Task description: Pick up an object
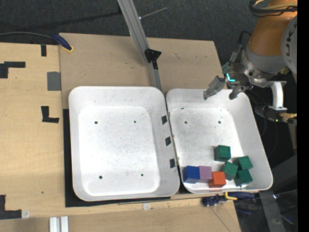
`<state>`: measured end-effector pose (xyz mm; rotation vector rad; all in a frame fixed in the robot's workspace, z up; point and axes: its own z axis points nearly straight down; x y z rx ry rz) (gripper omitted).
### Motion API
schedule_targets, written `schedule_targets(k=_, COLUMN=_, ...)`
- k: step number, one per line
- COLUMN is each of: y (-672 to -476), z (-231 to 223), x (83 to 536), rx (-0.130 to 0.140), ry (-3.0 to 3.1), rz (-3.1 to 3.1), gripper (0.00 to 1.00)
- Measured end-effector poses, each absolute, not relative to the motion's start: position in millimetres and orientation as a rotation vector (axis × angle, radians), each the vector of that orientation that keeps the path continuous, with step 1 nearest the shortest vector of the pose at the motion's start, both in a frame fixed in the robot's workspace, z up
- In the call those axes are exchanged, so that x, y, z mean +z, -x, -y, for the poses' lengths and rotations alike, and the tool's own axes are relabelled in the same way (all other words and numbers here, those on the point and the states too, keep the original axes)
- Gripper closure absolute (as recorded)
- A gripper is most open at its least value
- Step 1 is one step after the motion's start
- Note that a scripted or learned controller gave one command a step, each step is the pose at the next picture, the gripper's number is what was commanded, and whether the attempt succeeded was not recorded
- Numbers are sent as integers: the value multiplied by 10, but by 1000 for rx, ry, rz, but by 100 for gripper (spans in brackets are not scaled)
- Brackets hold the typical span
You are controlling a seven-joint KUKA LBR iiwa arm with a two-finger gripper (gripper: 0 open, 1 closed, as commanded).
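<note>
Fingers: the two dark fingers [213, 88] of the grey two-finger gripper [223, 90] stand spread apart with nothing between them, over the far rim of the right-hand shallow white plastic bin [251, 124].

Arm: the grey KUKA arm with its orange band [270, 30] reaches in over the surface's far right corner.

Objects: all crowd the right bin's near end, well apart from the gripper: a blue cube [192, 173], a pale purple block [205, 173], an orange block [218, 179], and several dark green blocks [237, 167].

Best target: I'd say the lone dark green cube [222, 152], which sits a little clear of the cluster on its far side.

How to do it well: travel toward the bin's near end, line the open fingers up across two flat faces, and drop straight; the packed blocks leave little room for a finger, and the bin wall is close.

Left bin: a second white plastic bin [77, 129], touching the right one.

Surface: tan board [106, 57] with black tape marks, and a slanted metal bar [135, 23].

Room: dark carpet [193, 8] beyond the far edge.
</note>
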<state>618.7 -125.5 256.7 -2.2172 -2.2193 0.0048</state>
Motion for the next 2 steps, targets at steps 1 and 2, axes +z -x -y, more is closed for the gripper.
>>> schedule_targets(k=1, y=-6195, z=1254, x=2592, rx=1, ry=2218, rz=2223, gripper=0)
schedule_targets(k=2, y=-6236, z=1213, x=2137, rx=6, ry=2217, rz=2221, gripper=0)
